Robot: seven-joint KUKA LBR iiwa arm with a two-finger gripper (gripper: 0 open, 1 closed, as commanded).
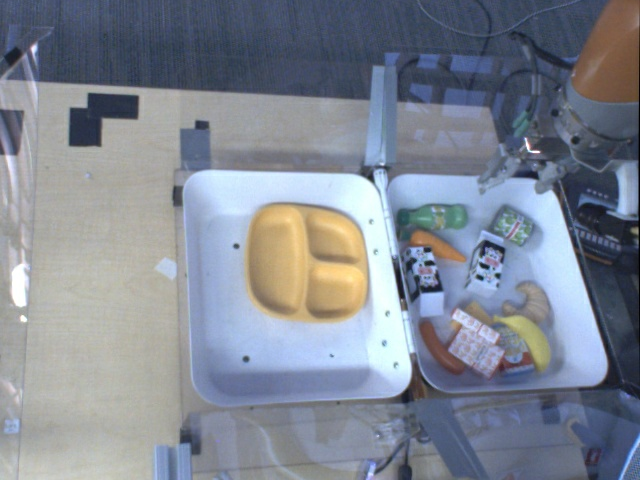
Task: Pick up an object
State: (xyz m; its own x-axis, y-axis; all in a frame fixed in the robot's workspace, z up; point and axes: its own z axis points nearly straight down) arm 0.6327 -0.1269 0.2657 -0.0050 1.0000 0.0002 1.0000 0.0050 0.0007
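My gripper (521, 173) hangs over the far edge of the right bin (590, 338), its two fingers spread open with nothing between them. Below it in that bin lie a green bottle (434, 217), a small green can (512, 226), an orange carrot (437, 247), two black-and-white milk cartons (487, 264) (423, 274), a croissant (531, 299), a banana (530, 338), a red-and-white snack packet (472, 343) and a sausage (438, 346). The green can is the nearest item to the fingers.
The left bin (215, 298) holds a yellow divided tray (305, 260). A metal divider rail (379, 118) runs between the bins at the back. Cables (470, 13) lie on the floor behind the bench. Wooden bench top extends to the left.
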